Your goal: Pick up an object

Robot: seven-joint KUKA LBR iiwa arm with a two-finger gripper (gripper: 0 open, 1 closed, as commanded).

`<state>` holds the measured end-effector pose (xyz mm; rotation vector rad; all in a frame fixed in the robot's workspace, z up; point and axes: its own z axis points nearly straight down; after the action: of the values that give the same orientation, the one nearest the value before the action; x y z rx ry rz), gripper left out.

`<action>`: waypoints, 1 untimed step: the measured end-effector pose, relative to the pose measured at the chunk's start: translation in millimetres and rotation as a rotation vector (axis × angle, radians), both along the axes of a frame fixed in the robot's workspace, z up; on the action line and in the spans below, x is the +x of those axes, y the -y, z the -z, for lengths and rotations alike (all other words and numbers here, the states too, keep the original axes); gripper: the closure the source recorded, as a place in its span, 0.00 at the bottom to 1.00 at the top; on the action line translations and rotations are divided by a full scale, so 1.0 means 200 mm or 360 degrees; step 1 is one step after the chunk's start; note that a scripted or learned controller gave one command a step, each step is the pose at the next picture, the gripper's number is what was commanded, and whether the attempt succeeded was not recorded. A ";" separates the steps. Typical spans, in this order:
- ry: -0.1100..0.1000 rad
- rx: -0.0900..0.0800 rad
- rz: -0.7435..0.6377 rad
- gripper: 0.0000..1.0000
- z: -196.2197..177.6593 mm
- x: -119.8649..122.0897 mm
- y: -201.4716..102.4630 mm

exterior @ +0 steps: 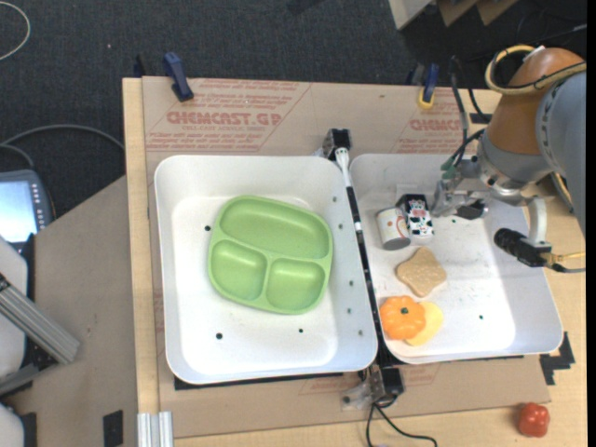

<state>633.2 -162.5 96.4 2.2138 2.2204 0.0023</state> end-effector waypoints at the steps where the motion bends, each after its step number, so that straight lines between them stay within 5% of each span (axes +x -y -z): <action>1: 0.0004 -0.0003 -0.0002 1.00 -0.05 0.00 0.00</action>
<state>633.8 -162.3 106.7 2.2101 2.2198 0.0025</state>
